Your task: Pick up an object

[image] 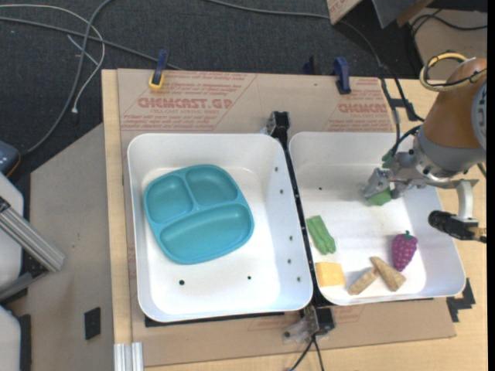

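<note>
Now L bin point(147, 207): teal plate point(199, 213); R bin point(340, 153): grapes point(403, 250) (plus cheese point(329, 273)).

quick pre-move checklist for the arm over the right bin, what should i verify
1. Gripper is over the right bin: ok.
2. Green item sits at the gripper tip: ok.
3. Green item is actually gripped: cannot tell.
4. Green pepper, cheese, bread pieces and grapes lie apart from the gripper: ok.
5. Teal plate in the left bin is out of the way: ok.
</note>
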